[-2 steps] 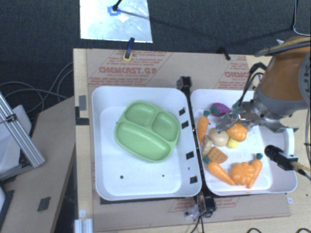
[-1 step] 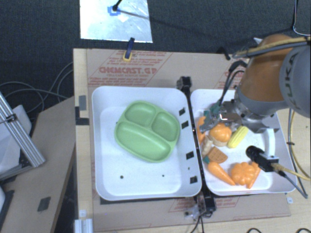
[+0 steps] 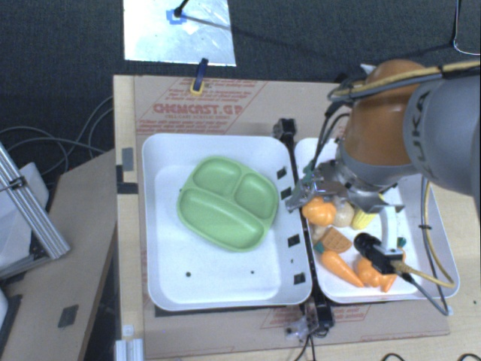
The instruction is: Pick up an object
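The right bin holds several toy foods. A round orange piece lies by its left wall, with a pale piece and a yellow piece beside it. Nearer the front lie a tan wedge, an orange carrot and another orange piece. My gripper hangs low over the bin's left side, just above the round orange piece. The grey and orange arm covers the back of the bin.
The left bin holds a green divided plate, lying flat at its middle. A black divider with clips runs between the two bins. Cardboard lies under both bins.
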Robot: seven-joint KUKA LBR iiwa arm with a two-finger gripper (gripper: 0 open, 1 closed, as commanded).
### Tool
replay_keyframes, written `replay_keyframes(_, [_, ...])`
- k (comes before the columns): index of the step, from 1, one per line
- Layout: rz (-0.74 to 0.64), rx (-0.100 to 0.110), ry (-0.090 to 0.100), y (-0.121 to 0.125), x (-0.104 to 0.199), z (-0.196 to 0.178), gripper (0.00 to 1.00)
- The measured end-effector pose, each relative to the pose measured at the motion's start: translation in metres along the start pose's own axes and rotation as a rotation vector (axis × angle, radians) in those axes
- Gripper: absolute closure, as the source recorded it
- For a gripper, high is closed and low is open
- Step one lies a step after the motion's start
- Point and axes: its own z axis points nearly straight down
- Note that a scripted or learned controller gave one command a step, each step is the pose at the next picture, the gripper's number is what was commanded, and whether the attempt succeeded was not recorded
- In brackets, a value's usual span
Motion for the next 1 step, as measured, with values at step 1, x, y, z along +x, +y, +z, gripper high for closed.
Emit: replay_keyframes(1, [0.003,0.0,-0.001,0.005,0.0151,0.0083,1.0])
